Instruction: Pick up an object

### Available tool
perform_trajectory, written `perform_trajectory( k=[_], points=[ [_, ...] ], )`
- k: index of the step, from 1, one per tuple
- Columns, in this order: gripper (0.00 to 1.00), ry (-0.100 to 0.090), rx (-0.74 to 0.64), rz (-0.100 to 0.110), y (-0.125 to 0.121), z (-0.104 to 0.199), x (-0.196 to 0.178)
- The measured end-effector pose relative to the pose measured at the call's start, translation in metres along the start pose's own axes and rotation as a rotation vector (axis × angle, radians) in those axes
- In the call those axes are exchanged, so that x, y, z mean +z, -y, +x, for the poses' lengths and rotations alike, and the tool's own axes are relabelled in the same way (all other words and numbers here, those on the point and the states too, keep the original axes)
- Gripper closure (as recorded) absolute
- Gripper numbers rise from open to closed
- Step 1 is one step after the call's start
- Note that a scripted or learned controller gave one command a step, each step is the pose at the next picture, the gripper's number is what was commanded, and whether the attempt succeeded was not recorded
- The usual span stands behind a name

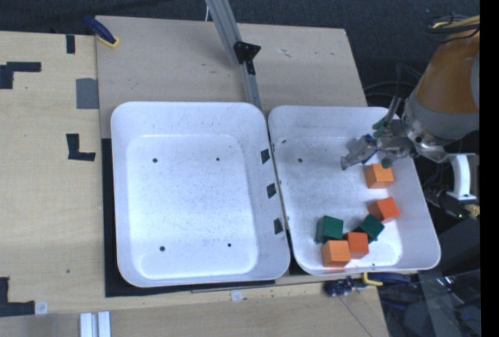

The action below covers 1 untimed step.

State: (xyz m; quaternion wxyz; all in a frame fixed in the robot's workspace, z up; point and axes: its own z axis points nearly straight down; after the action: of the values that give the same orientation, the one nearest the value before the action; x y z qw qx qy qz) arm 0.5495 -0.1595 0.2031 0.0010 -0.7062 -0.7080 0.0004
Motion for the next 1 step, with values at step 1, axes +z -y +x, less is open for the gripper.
perform_trajectory(
  k=[1],
  points=[
    [0.00, 0.000, 0.000, 0.000, 0.0000, -0.0002, -0.0001]
  ],
)
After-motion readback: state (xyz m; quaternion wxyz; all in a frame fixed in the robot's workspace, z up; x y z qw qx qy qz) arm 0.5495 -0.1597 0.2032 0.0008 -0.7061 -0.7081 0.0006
